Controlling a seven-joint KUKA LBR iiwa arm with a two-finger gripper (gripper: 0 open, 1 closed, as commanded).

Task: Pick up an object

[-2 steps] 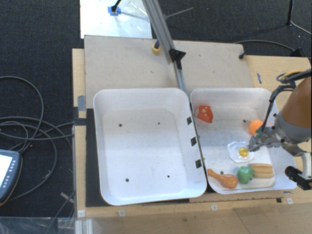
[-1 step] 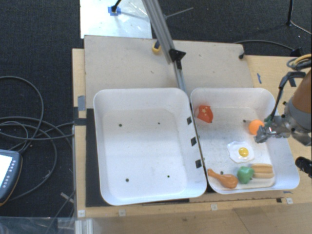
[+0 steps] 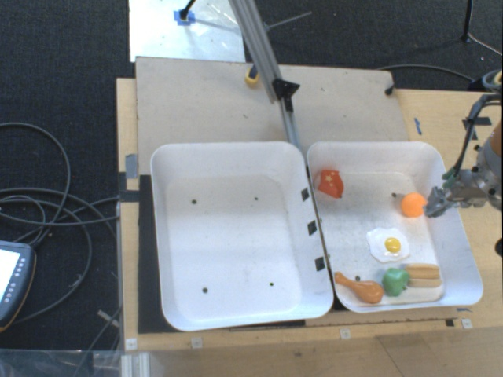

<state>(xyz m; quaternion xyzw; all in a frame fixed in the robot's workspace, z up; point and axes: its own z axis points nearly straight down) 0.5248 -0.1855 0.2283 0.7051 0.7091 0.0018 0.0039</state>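
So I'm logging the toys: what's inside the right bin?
The right bin holds a red piece, orange ball, fried egg, drumstick, green piece and hot dog. The claw hides the spot right of the ball.

- gripper at right bin's right wall, low over the floor
- orange ball just left of it, about touching; nothing visibly between the fingers
- fried egg below-left, near
- red piece well left, by the divider
- drumstick, green piece, hot dog in a row, further below
- left bin far left
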